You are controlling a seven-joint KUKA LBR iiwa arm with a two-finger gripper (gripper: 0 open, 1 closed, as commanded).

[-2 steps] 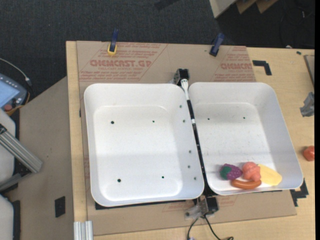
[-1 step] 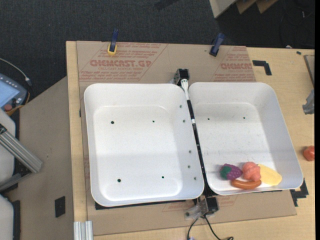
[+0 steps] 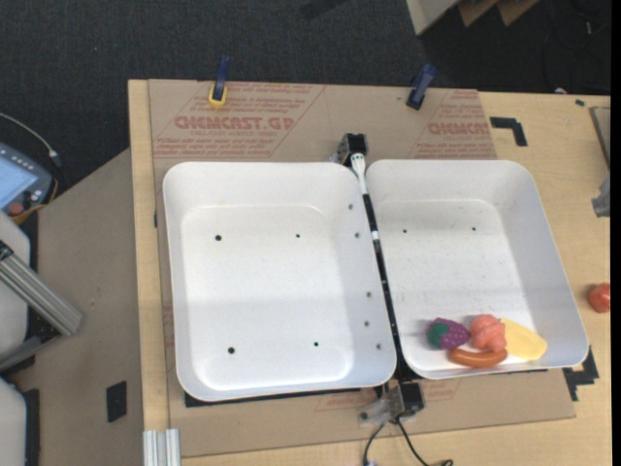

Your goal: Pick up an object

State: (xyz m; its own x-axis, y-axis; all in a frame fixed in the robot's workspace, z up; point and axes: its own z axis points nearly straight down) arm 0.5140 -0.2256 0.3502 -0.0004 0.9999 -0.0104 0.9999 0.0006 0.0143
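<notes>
Several small toy items lie bunched at the near edge of the right bin (image 3: 505, 187): a purple grape cluster (image 3: 448, 333), an orange-pink lumpy piece (image 3: 489, 330), a yellow piece (image 3: 525, 342) and a curved orange-red sausage shape (image 3: 477, 357). They touch or nearly touch one another.
The left bin (image 3: 194, 260) sits beside the right one on a brown cardboard sheet (image 3: 291, 115). Clamps hold the sheet at the far edge, a blue-yellow clamp (image 3: 219, 87) and a blue clamp (image 3: 420, 85). A small orange object (image 3: 600, 298) lies on the bench right of the bins.
</notes>
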